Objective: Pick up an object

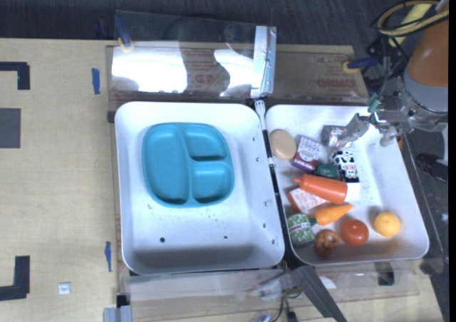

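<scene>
The wooden desk (50,192) bears two shallow white bins; the left one (192,242) holds a blue divided plastic tray (188,164). The right bin (410,192) at lower right holds toy food, including an orange plastic carrot (332,213). The metal gripper (347,132) hovers at upper right; whether it is released or clenched, I cannot tell.

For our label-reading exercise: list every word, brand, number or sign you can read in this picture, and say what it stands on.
None can be read.
Purple packet: print blurred.
Black-and-white carton: pattern, no legible words.
Red-and-white packet: too small.
Green packet: too small.
Cardboard panel behind the right bin: faint print, unreadable.
</scene>
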Robot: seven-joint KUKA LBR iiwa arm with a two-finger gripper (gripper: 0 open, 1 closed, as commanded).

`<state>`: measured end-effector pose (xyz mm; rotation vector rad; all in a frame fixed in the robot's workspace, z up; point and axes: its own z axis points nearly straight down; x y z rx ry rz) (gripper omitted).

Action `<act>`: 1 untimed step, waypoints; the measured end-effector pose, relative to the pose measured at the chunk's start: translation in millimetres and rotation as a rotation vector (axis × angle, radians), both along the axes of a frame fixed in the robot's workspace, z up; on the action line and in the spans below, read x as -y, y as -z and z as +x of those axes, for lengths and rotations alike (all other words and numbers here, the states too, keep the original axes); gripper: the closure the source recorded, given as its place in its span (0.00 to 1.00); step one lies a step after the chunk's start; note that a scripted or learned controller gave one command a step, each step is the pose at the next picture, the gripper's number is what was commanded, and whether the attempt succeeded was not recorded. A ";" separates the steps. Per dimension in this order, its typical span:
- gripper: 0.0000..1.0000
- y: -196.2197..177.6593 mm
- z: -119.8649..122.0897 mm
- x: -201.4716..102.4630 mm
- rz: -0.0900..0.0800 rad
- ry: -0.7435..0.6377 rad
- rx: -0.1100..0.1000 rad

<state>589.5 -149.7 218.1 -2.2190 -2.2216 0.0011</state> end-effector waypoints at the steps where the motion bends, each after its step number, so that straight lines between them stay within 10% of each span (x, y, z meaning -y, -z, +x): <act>1: 0.00 122.4 23.7 14.5 -0.001 -0.011 0.005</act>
